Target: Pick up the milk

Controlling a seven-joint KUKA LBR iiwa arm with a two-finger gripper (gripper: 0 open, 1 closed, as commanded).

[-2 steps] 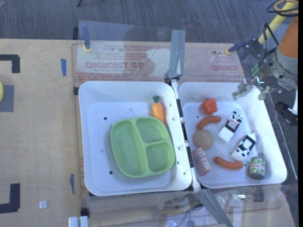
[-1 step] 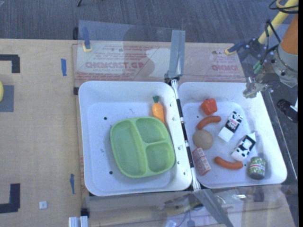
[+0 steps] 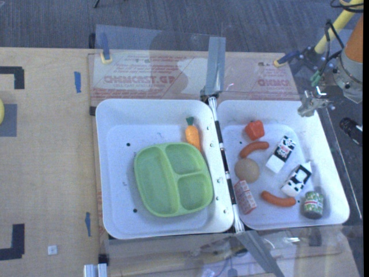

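Across the bench sit the two white bins side by side. The left bin carries a green divided plate with a carrot just beside its upper edge. The right bin holds the small goods. The arm hangs over that bin's upper right corner, and the gripper sits above the rim there, well apart from everything inside; whether it is open or closed I cannot tell.

Two cow-print cartons lie in the right bin: the upper milk carton and the lower milk carton, both on their sides and tilted the same way. The upper one looks the better target, since it has bare floor along both long sides. A sausage lies near its left end, so the grasp should probably cross the narrow width at mid-body. The lower one is crowded by a green can and a second sausage. Descend straight, and align the wrist to the carton's slant first.
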